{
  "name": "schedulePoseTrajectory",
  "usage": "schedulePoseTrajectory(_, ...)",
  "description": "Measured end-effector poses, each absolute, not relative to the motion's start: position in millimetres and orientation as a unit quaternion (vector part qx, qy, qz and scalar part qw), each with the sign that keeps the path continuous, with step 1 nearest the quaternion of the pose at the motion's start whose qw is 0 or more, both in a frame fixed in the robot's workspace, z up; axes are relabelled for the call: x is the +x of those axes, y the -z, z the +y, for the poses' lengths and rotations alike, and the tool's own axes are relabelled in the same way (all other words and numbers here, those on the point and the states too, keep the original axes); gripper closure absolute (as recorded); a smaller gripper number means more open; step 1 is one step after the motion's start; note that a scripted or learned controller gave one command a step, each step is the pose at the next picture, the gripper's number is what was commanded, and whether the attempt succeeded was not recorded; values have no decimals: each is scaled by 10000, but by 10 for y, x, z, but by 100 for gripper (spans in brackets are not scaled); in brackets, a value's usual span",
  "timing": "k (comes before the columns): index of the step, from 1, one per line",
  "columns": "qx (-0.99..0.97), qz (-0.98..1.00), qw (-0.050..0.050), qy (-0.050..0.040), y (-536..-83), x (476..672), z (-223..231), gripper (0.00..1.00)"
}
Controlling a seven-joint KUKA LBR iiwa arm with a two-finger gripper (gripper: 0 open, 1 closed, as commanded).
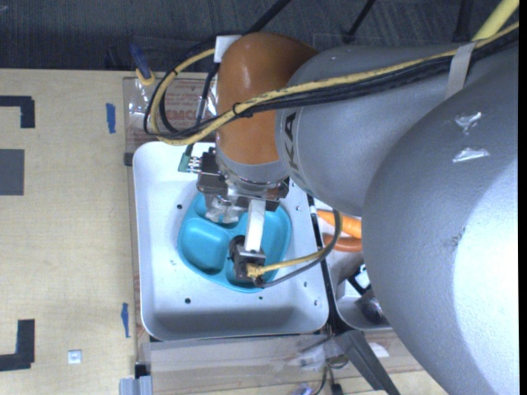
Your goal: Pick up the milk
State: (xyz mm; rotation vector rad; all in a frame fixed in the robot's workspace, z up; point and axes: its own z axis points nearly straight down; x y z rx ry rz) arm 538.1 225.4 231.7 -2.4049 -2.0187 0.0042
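1. Milk: I can't tell which item it is. The likeliest place is under the gripper (239, 220), low in the left bin (156, 245), in the blue cluster at its centre.
2. A narrow upright white strip (254, 227) sits right at the gripper. It could be a carton edge or gripper hardware, too occluded to call.
3. Gripper state: can't tell whether it is open or closed, and nothing is visibly held. Don't count this as a grasp.
4. Touching or just beside the gripper are a rounded blue block (203, 245) on the view's left and a teal bowl-like shape (278, 225) wrapping around it on the right.
5. Handling (judgement): a milk carton is likely light with stiff but crushable walls and smooth, slippery faces.
   - Take it across two flat opposite sides at mid-height, not at the top fold.
   - Use moderate squeeze.
   - The blue items crowd the approach, so the gripper risks pinching one of them instead.
6. A yellow cable (300, 259) loops off the gripper across the bin, a possible snag on lift.
7. The orange band (255, 81) and grey arm (395, 138) hide most of the bin's upper half.
8. The bin sits on the wooden bench (66, 220), which has blue tape marks (110, 118) along its left side.
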Motion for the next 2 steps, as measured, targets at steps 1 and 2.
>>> schedulePoseTrajectory(1, -8155, -5787, -1, -10, -3746, 5086, 1505, 100)
schedulePoseTrajectory(2, -7988, -6016, 5, -16, -2806, 4787, 1870, 100)
